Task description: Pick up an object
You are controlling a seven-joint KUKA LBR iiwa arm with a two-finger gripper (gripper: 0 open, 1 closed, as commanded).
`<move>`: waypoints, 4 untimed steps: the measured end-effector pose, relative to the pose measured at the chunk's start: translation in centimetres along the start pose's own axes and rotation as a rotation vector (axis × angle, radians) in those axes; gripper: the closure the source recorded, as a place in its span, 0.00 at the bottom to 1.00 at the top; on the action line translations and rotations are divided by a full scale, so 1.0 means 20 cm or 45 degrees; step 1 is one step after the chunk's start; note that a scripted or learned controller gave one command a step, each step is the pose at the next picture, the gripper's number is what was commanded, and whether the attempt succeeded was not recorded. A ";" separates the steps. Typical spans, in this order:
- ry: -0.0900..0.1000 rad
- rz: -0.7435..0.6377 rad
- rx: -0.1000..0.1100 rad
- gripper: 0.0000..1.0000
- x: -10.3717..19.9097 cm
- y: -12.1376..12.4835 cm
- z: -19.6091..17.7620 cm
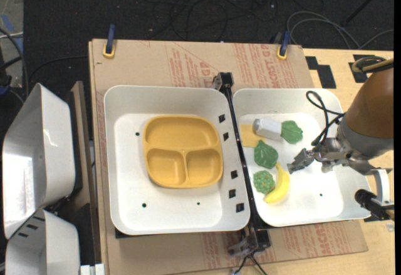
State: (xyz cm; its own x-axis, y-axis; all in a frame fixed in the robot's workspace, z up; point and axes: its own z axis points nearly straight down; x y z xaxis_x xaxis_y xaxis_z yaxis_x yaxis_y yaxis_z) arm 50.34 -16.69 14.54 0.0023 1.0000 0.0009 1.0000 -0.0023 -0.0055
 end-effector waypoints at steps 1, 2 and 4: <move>0.001 0.001 -0.014 0.00 0.00 0.02 0.24; -0.003 0.002 -0.021 1.00 0.00 0.02 0.18; -0.005 -0.006 -0.015 1.00 -0.06 -0.01 -0.43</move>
State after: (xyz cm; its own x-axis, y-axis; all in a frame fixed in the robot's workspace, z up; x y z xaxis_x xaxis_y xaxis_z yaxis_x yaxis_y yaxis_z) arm 50.23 -17.90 23.19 -0.0021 1.0000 -0.0029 1.0000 0.0021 0.0067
